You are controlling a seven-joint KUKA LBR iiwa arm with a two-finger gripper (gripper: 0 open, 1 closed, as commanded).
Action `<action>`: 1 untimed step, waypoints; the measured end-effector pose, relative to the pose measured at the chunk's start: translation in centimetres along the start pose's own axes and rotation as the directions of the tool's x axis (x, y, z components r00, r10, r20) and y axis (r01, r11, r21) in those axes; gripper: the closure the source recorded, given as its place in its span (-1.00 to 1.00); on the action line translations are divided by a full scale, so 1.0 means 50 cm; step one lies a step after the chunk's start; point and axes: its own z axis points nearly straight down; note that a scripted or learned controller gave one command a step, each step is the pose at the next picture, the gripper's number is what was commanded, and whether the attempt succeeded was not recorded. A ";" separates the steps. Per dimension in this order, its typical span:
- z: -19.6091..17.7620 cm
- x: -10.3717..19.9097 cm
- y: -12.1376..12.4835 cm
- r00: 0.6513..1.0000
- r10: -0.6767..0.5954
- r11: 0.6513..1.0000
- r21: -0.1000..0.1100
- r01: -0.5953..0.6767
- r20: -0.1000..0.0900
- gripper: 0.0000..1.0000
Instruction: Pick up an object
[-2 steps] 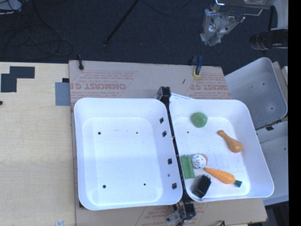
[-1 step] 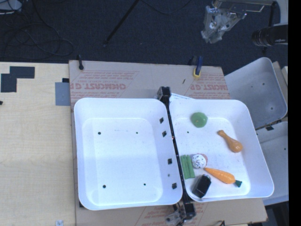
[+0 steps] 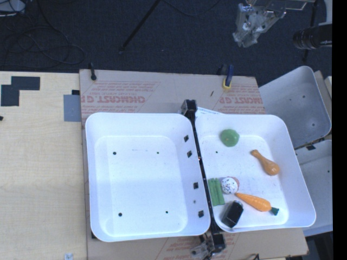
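Your gripper (image 3: 250,28) hangs high at the top of the camera view, well apart from both bins, and it is too blurred and small for you to tell how it stands. Nothing shows in it.

Everything pickable lies in the right bin (image 3: 295,158). You have one green ball (image 3: 230,137), one orange pin-shaped toy (image 3: 265,162), one toy carrot (image 3: 256,202), one black block (image 3: 232,213), one green flat piece (image 3: 216,192) and one small speckled ball (image 3: 230,184) — six things, one of each.

The likely trouble is the crowded near corner: the speckled ball, flat piece, carrot and black block sit touching or just beside one another (and close to the wall), so a descent there could nudge neighbours or close on an edge. The green ball may roll away.
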 end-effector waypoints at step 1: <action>-0.018 0.004 0.000 1.000 -0.007 1.000 0.004 0.007 0.000 1.00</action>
